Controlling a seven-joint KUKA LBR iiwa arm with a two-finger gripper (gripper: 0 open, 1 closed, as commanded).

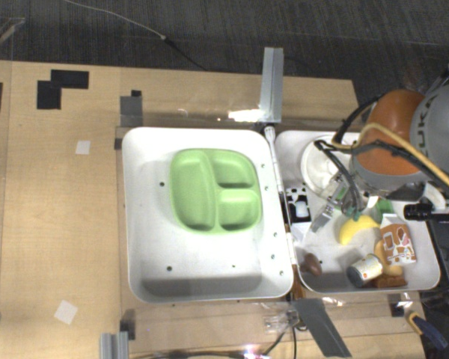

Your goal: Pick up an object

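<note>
The bench (52, 223) is pale tan wood with a few black blocks (60, 87) set into its far left; the floor beyond is dark grey. Both bins are white: the left bin (150, 260) holds a light green divided tray (213, 189); the right bin (314, 275) holds a yellow lemon-like piece (357, 229), an orange-and-white printed packet (396, 245), a small cup (365, 269) with a white body and a red band, a dark brown lump (311, 262), and what may be a white bowl (318, 167), though the arm hides much of it. The arm (441, 126) is grey with an orange band (393, 129); a yellow cable (415, 155) crosses it.
</note>
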